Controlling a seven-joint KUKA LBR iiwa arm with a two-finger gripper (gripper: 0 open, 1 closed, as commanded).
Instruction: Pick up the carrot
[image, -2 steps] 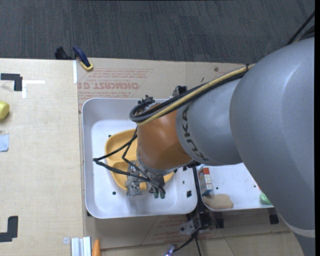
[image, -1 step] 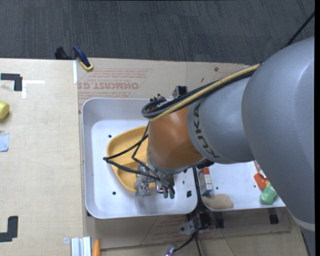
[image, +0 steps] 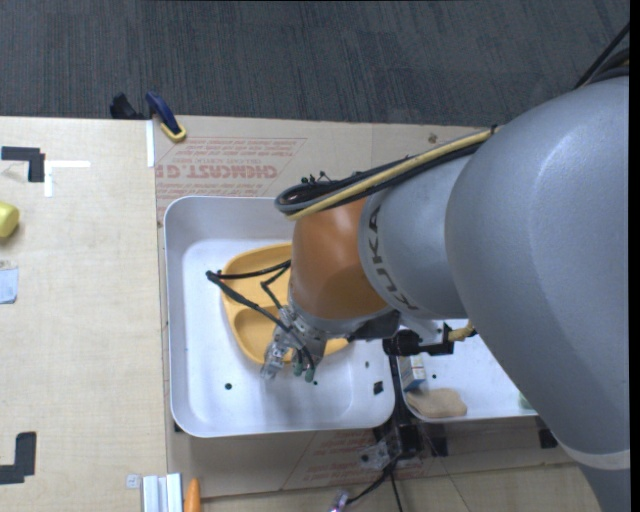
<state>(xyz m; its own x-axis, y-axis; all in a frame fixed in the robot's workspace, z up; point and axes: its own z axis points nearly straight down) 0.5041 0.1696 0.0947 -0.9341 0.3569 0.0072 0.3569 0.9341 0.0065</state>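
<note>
Carrot identification is uncertain: an orange-yellow object (image: 250, 305) is seen lying in the left bin (image: 190, 330), toward that bin's middle and partly hidden under the arm's orange band (image: 330, 265). It looks broad and curved, so whether it is the carrot or some other toy piece cannot be told from this view. If it is the carrot, it is judged to be a light, stiff plastic toy with a smooth, somewhat slippery skin; a hold across its narrower width, near the middle of its length, would be expected to slip least.

The hand (image: 285, 358) is seen low in the left bin, just at the lower edge of the orange-yellow object and close to the bin floor. Its fingers are small and blurred, so how far they are parted cannot be told, and nothing can be said to be held between them. A black cable (image: 240, 290) is draped across the object beside the hand.

In the right bin (image: 490, 385), a tan object (image: 437, 404) lies near the front edge.
</note>
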